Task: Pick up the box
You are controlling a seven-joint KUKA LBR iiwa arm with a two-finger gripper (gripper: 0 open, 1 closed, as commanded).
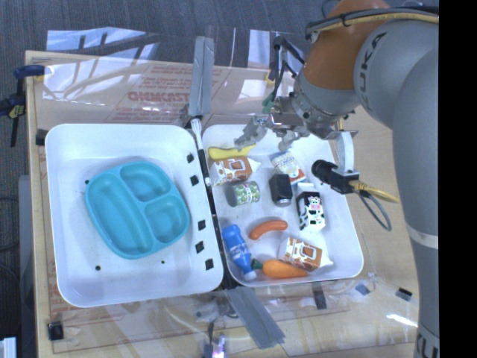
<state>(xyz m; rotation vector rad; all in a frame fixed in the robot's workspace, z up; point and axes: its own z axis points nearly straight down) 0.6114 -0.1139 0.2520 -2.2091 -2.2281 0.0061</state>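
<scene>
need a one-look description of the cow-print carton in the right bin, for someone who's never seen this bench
Start at the right white bin, the one crowded with toy groceries, not the one holding the blue tray. Go to its right-hand side, beside the dark can. The cow-print carton stands there: white with black patches, unlike the two brown-and-orange cartons nearby.

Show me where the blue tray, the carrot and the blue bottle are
blue tray (138, 209), camera view, on its middle ridge.
carrot (283, 270), camera view, on its orange body.
blue bottle (238, 250), camera view, on its middle.
</scene>
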